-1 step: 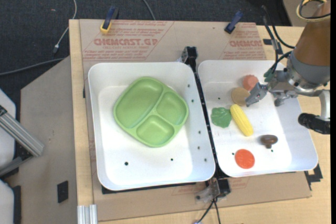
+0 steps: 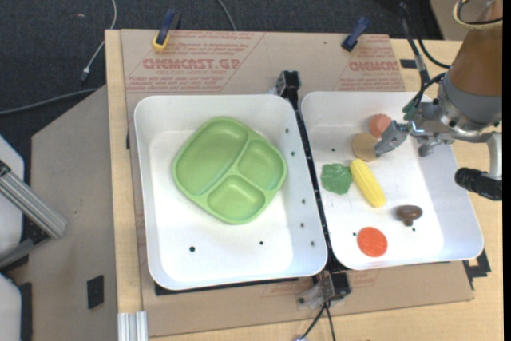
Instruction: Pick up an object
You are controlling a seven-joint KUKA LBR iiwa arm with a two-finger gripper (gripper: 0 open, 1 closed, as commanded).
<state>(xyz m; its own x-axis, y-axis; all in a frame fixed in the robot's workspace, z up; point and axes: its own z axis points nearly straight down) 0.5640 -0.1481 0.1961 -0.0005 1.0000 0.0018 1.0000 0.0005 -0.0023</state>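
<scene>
Item: toy corn cob (image 2: 367, 182), right bin (image 2: 447, 239), just beside green toy vegetable (image 2: 336, 178). We judge it light, rigid, slippery plastic (grip across the narrow middle). Pincer (image 2: 397, 136) hovers near the tan piece (image 2: 365, 145); whether apart or together, we cannot tell.

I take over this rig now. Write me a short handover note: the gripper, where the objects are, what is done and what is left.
Gripper: low over the upper part of the right white bin, beside the tan round piece and the small pink-orange piece. I cannot tell whether it grips anything.
Right bin also holds: green leafy toy vegetable, yellow toy corn cob, small brown piece, flat orange-red round piece.
Left white bin: green divided plastic plate.
Done: nothing visibly lifted.
Left: grasp one object and raise it.
</scene>
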